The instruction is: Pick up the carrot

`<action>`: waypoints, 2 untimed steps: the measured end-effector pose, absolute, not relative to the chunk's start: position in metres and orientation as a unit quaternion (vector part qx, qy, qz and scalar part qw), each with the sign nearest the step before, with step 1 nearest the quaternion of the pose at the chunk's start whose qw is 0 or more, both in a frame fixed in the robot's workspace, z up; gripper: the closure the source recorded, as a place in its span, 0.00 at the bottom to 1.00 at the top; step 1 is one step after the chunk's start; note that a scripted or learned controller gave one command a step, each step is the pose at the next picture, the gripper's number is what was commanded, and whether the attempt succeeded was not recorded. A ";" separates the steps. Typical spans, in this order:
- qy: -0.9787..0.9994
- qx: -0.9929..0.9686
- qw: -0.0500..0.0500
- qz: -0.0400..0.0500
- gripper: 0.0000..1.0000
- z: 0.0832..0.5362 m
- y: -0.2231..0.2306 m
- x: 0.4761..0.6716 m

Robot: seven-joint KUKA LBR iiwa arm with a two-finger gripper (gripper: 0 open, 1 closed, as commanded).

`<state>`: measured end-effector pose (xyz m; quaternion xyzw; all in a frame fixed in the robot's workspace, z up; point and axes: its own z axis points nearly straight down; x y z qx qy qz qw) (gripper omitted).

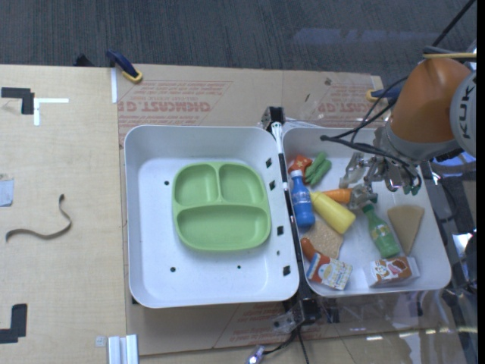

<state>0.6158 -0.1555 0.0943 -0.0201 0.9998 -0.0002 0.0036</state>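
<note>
The carrot (338, 196) is a small orange piece in the right bin (433, 226), lying between green pods and a yellow fruit. My gripper (359, 189) hangs low over the bin just to the carrot's right. Its fingers look open, and one metal fingertip (367, 199) is close to the carrot's right end. The carrot lies on the bin floor, and I cannot see it clasped between the fingers. The arm's orange band (428, 101) rises behind the gripper at the upper right.
Crowded round the carrot are a blue bottle (303, 205), a yellow fruit (334, 212), green pods (318, 169), a green bottle (383, 235), a tan wedge (408, 226) and snack packets (333, 271). The left bin (144, 226) holds a green divided plate (222, 207).
</note>
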 end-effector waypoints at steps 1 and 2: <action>1.000 -0.021 0.003 -0.001 0.00 0.094 -0.156 0.616; 0.970 0.242 0.001 0.000 0.00 0.092 -0.146 0.598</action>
